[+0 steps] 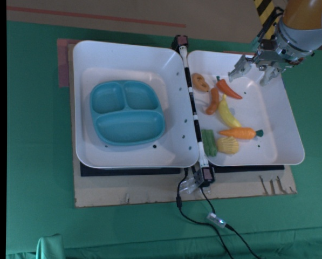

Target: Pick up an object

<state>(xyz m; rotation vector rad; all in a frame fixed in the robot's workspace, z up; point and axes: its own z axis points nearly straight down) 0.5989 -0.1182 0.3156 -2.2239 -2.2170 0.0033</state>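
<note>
Toy vegetables lie in the right bin (290,144): an orange chili pepper (228,88), a pretzel-like piece (200,82), a sausage (213,101), a banana (228,114), a carrot (240,133), a green pod (209,142) and a yellow shell shape (228,144). The jaws (254,72) (spread open, gripping nothing) hang just right of the pepper. A teal divided plate (127,112) sits in the left bin (96,58).

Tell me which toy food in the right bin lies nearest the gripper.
The red chili pepper, just left of the open gripper; the others lie farther.
</note>
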